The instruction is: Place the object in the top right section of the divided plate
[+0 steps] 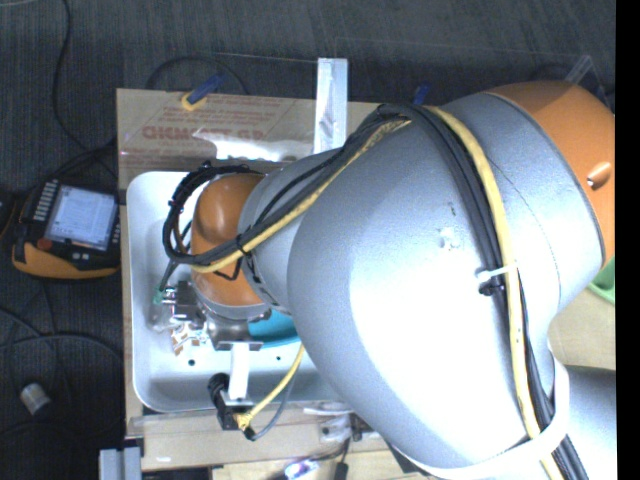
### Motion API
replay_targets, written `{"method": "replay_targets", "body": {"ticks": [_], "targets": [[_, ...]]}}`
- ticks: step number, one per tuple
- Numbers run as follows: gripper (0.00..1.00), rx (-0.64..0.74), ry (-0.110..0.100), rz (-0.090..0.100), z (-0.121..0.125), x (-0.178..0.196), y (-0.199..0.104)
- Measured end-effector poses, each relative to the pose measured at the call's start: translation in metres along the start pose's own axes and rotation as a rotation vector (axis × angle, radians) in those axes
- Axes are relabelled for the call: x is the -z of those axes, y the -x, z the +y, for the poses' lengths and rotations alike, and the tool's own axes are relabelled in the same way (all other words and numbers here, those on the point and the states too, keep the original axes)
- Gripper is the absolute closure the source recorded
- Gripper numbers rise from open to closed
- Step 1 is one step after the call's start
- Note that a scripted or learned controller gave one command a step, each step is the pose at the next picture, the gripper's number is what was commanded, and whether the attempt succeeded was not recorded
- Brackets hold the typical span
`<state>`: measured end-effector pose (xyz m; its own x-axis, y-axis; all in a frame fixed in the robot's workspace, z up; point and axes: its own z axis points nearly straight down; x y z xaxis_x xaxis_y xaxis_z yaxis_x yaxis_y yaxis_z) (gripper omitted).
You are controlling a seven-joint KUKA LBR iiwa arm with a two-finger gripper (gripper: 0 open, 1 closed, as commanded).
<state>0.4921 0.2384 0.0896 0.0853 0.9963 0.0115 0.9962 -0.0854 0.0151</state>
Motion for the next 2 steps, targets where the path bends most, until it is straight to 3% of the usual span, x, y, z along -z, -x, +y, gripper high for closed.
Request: {"method": "replay_targets", "body": {"ticks": [2], "targets": [[0.0, 0.0, 0.0, 0.0, -0.0001, -0.0001, 0.0]]}}
